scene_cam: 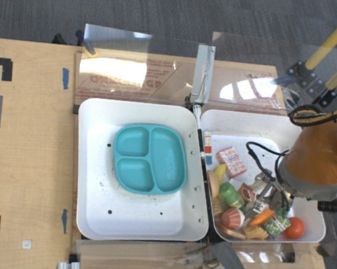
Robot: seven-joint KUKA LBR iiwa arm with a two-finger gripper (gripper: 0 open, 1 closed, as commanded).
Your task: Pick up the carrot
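Note:
The carrot [259,217] is a small orange piece lying slantwise in the pile of toy food at the front of the right bin [261,125]. Its green leafy end [275,225] points to the right. My gripper [266,198] hangs low in that bin, just above and behind the carrot, under the grey wrist with the orange band [316,155]. The carrot lies among the other food and nothing lifts it.
Around the carrot lie a red tomato [294,228], a green pepper [229,194], a red-and-white box [231,160], a yellow piece [219,173] and a round red-white piece [233,217]. A teal divided plate [151,158] rests in the left bin [90,171]. A black cable [260,151] loops near the wrist.

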